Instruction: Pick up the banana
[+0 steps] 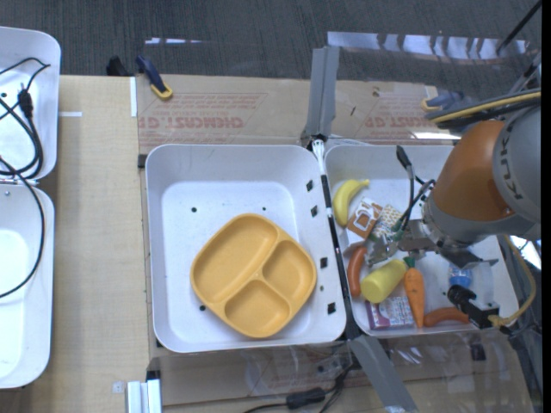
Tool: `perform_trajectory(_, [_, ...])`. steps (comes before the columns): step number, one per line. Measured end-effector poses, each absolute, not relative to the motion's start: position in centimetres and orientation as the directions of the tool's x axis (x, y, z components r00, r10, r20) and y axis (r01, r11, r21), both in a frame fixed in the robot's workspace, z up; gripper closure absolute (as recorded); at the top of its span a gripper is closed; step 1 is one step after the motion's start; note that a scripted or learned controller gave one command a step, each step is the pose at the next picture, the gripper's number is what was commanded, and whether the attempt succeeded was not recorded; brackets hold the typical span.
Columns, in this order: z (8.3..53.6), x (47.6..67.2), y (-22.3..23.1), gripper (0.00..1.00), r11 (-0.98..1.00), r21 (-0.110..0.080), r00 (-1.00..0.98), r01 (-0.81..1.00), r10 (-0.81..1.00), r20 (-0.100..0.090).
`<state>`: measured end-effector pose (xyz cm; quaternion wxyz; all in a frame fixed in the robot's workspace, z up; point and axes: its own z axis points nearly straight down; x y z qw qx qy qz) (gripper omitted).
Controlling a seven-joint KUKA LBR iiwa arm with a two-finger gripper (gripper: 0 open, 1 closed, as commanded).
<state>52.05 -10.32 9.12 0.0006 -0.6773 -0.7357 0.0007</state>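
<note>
Banana [348, 199] lies untouched at the upper left of the right bin [379, 156], near the divider. The claw [385, 246] hovers below it over other toys; whether it is open, I cannot tell. The approach is not finished: it must go toward the banana

I've got one fixed camera, mounted above the bench [95, 231], looking down at a slant, far edge at frame top. It sits far enough back to take in both white bins whole: left bin [172, 231] mid-frame, right bin [366, 157] toward the right side. Arm [482, 179] enters from the right, large and close to the lens. Dark floor [258, 15] runs across the top.
</note>
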Motion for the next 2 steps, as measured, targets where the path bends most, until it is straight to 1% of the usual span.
perform_trajectory(1, [9.10,51.43,-9.46,0.00,0.336,-0.002,-0.336,0.942,0.942,0.001])
perform_trajectory(2, [9.99,51.53,-9.61,1.00,0.331,0.000,-0.331,0.944,0.944,0.000])
